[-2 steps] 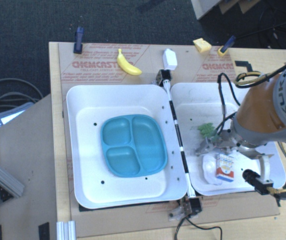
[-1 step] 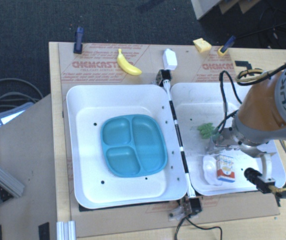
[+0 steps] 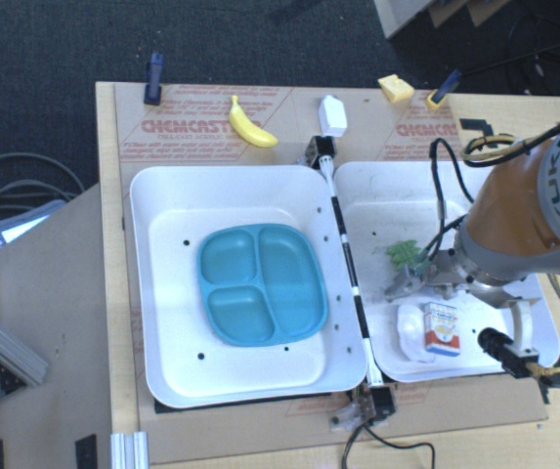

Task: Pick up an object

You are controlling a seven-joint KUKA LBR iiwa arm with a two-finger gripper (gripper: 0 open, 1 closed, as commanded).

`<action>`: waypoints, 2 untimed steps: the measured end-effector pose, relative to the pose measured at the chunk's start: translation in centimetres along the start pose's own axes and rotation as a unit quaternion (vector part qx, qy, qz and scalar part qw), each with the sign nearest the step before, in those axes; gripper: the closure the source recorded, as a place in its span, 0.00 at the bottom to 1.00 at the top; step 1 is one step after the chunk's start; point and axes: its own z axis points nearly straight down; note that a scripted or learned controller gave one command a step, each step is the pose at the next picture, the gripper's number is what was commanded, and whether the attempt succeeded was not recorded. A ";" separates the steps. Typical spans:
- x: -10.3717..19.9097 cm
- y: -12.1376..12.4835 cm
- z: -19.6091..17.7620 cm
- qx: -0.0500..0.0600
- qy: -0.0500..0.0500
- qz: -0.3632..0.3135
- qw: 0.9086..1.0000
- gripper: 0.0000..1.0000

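Note:
In the right bin (image 3: 377, 189) lie a small green leafy object (image 3: 404, 254) and a white carton with a red and blue label (image 3: 441, 328), next to a white rounded object (image 3: 412, 330). My gripper (image 3: 409, 279) hangs low over the middle of this bin, just below the green object and above the carton. The grey wrist with its orange band (image 3: 514, 203) reaches in from the right and covers the bin's right part.
The left bin (image 3: 162, 291) holds a blue divided plate (image 3: 260, 283). On the bench behind the bins lie a yellow banana (image 3: 249, 126), a white block (image 3: 333, 115), a yellow piece (image 3: 394, 88) and a blue clip (image 3: 152, 76). Black cables (image 3: 441, 179) loop by the arm.

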 end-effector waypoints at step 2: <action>1.4 6.9 0.0 -0.001 0.000 -0.001 1.000 1.00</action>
